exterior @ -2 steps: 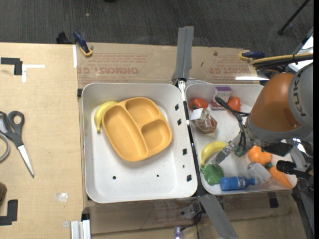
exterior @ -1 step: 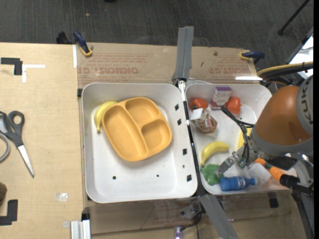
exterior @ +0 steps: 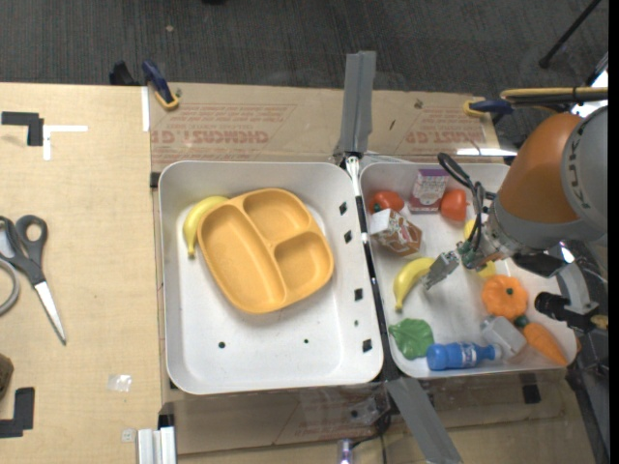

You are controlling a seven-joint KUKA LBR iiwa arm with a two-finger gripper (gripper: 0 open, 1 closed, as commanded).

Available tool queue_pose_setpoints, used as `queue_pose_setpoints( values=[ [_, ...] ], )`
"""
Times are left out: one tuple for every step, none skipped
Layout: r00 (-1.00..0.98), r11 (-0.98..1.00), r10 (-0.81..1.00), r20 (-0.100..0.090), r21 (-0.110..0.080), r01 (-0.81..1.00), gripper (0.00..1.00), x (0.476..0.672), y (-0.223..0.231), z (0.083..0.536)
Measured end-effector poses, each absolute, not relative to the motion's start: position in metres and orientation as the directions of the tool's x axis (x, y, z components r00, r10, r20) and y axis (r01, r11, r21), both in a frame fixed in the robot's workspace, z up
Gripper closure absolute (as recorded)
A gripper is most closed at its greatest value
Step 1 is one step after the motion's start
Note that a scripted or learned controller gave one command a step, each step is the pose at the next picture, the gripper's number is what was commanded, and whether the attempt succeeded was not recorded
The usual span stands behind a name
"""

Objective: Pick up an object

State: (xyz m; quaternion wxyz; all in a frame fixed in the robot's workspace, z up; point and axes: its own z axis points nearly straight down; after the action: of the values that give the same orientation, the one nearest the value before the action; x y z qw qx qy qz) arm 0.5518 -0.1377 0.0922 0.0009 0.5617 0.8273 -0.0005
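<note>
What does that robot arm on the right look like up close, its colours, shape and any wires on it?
The arm is thick and rounded, with grey shells and a broad orange band just above the wrist. Dark lettering runs along the grey part near the picture's edge. A thin black cable loops out beside the wrist. At its tip sits a small metallic grey end effector, much slimmer than the arm itself.

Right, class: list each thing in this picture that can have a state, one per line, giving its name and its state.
gripper: low in the right bin, by the banana, holding nothing visible
divided plate: upright in the left bin, nothing in its compartments
banana: unpeeled, lying flat
blue bottle: on its side
scissors: on the bench, blades shut
carrot: lying flat, whole
</note>
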Motion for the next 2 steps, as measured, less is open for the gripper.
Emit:
queue_pose_setpoints(
  values=[
    [-0.405, 0.405, 0.914, -0.002, 0.000, 0.914, 0.00, 0.615, -0.101, 0.093],
    [-0.324, 0.324, 0.946, 0.004, -0.009, 0.946, 0.00, 0.657, -0.111, 0.093]
  ],
)
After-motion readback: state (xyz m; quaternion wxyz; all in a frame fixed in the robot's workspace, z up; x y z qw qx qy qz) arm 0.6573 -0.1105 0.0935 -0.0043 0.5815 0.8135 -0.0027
